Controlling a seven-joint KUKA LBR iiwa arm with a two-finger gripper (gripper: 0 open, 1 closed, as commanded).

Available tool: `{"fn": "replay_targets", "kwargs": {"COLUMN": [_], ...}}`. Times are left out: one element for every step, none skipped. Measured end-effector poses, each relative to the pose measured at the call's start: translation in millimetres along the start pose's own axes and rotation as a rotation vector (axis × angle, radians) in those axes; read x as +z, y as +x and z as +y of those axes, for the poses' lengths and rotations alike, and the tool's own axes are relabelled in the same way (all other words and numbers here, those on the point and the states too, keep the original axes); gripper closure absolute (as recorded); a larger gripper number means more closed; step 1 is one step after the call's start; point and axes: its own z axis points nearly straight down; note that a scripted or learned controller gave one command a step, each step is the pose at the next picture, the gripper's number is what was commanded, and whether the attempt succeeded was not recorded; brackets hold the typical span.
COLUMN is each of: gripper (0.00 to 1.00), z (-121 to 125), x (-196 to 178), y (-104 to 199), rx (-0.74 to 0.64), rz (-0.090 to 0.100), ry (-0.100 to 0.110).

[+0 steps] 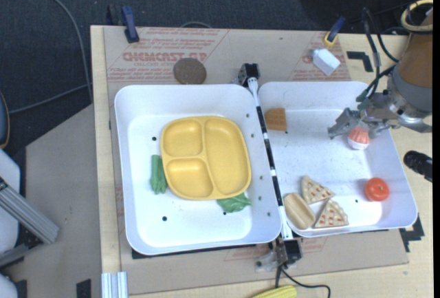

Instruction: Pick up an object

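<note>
claw (359, 130) over small red-white object (357, 140), grip unclear | near right bin's far edge (309, 85)

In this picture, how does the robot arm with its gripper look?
The arm enters from the right edge: a rounded grey body with an orange-brown band above the wrist. Dark cables run down beside it. The gripper is a grey metal assembly with thin, angular finger parts. I can read no markings on it.

arm (416, 76): we see it cut off by the right edge | green leafy pieces (234, 204): partly tucked under the yellow divided plate (205, 156) | small red-and-white object (358, 139): too small and gripper-covered (357, 126) for us to identify
</note>
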Motion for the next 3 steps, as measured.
{"fn": "replay_targets", "kwargs": {"gripper": [0.0, 0.0, 1.0], "z": [31.6, 50.5, 51.9], "x": [10.2, 108.8, 97.6], "y": [-73.2, -59.6, -59.6], "rx": [0.001, 0.0, -0.001], "rz": [-0.004, 0.001, -0.001], "ry": [-0.003, 0.001, -0.003]}}
